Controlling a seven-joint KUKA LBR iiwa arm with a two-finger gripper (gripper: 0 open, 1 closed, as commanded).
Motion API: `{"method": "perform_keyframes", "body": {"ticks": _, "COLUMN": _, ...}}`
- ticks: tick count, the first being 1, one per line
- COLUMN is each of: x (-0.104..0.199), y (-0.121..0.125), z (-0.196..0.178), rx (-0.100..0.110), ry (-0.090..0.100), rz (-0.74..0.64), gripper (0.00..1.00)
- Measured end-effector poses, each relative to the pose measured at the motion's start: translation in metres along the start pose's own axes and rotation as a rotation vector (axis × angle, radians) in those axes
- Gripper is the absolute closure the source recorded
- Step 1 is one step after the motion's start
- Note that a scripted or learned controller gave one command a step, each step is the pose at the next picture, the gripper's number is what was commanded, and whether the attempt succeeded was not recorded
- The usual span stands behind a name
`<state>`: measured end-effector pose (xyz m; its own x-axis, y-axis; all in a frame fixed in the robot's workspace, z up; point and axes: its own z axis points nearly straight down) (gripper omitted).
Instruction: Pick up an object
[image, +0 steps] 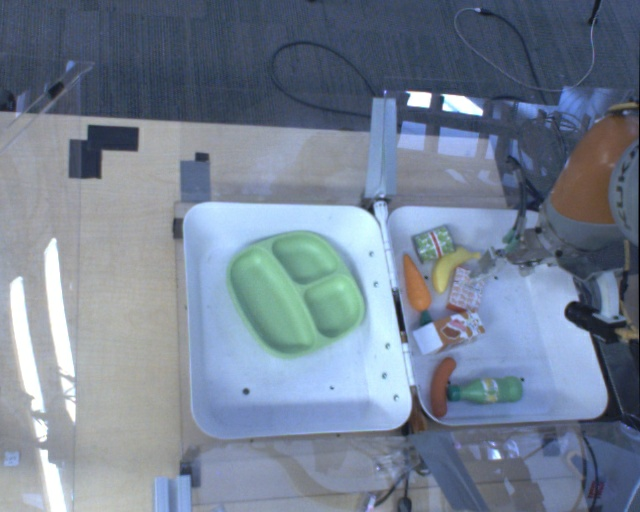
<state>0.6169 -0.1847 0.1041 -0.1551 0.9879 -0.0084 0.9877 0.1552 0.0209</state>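
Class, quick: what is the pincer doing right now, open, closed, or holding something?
Pincer: over the right bin, near the banana; open or closed cannot be told.

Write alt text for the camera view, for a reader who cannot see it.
A grey and orange robot arm reaches in from the right over the right bin, which holds toy food: a carrot, banana, green carton, sausage and green bottle. The left bin holds a green divided plate.

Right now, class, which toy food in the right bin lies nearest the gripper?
The yellow banana: its tip nearly reaches the gripper, while the carrot and green bottle lie farther off.
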Motion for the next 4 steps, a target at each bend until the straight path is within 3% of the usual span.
{"method": "perform_keyframes", "body": {"ticks": 1, "x": 0.0636, "y": 0.0609, "z": 0.0033, "rx": 0.001, "ry": -0.001, "rz": -0.224, "gripper": 0.00}}
{"method": "perform_keyframes", "body": {"ticks": 2, "x": 0.0673, "y": 0.0630, "z": 0.0057, "rx": 0.025, "ry": -0.006, "rz": -0.088, "gripper": 0.00}}
{"method": "perform_keyframes", "body": {"ticks": 3, "x": 0.0673, "y": 0.0623, "z": 0.0064, "rx": 0.028, "ry": -0.006, "rz": -0.054, "gripper": 0.00}}
{"method": "perform_keyframes", "body": {"ticks": 4, "x": 0.0684, "y": 0.0604, "z": 0.0077, "rx": 0.035, "ry": -0.007, "rz": 0.073, "gripper": 0.00}}
